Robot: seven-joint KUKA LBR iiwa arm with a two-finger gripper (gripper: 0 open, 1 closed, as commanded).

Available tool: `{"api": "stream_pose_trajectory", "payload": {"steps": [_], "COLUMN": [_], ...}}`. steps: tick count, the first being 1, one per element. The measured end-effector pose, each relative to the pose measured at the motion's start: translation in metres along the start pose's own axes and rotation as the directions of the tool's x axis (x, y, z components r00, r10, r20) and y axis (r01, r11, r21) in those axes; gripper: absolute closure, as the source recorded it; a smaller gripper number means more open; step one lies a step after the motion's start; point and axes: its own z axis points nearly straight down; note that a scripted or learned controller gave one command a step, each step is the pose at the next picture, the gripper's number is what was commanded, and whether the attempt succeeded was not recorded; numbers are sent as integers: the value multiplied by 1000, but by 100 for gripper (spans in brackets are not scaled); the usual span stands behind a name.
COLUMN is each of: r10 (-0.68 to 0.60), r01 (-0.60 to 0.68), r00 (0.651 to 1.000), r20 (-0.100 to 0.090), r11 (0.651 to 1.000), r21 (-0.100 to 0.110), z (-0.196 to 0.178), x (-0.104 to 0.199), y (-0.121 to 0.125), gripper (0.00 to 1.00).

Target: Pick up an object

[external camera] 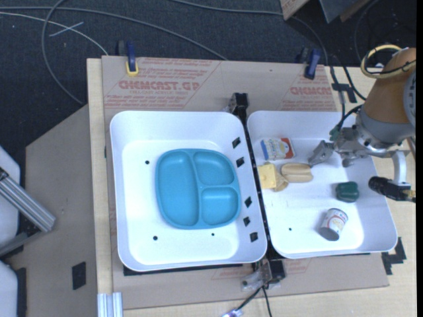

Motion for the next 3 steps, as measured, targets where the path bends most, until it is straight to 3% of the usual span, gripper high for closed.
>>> {"api": "stream_pose_trajectory", "payload": {"steps": [1, 3], "r10": [0, 0], "r01": [0, 0], "r00": [1000, 1000], "r20": [2, 3], "r11": [1000, 1000], "r21": [-7, -9], "z": [-15, -98], "x": [0, 1], "y": [2, -5], "gripper": [100, 100]}}
